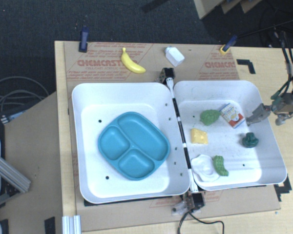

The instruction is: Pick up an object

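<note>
The grey metal tool (pixel 263 112) sits at the right bin's (pixel 263 172) 3 o'clock rim, and I cannot tell what it has hold of. It hangs beside the toys, likely to reach one. The small white and orange box (pixel 231 115) lies close, at its 9 o'clock. The dark green lumpy toy (pixel 250 140) sits at the tool's 7 o'clock. The blue plastic tray (pixel 132 145) fills the left bin (pixel 88 106).

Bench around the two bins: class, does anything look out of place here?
Yes. A yellow banana and a small white block lie on the bench board behind the bins, outside both. The other small items sit inside the right bin; the left bin holds a blue divided tray.
</note>
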Motion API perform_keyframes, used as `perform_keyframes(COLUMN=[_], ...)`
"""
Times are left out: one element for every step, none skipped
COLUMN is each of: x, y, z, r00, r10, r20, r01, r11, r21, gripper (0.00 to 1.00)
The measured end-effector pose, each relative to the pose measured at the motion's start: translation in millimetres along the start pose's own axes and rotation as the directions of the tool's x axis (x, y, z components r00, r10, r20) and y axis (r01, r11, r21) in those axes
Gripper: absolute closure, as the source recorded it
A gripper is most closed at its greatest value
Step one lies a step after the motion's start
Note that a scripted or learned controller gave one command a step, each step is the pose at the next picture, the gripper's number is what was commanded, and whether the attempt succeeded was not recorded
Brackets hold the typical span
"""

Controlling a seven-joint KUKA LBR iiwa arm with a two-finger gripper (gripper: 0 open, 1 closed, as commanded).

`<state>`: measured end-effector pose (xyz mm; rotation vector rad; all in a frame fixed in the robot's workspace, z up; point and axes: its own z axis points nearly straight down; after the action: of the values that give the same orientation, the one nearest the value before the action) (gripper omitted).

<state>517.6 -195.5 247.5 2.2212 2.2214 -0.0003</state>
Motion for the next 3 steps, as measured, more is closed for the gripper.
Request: perform_keyframes(x=[81.1, 80.6, 102.8], y=[-15.3, -39.1, -38.9], z=[159.6, 163.3, 163.3], r00=[1.0, 1.0, 1.0], r10=[-0.001, 0.001, -0.001], r20=[-0.001, -0.001, -0.002], r01=[0.001, -0.001, 0.001], r11=[1.0, 1.0, 1.0], r21=[0.002, 0.002, 0.003], gripper=[0.0, 0.0, 0.0])
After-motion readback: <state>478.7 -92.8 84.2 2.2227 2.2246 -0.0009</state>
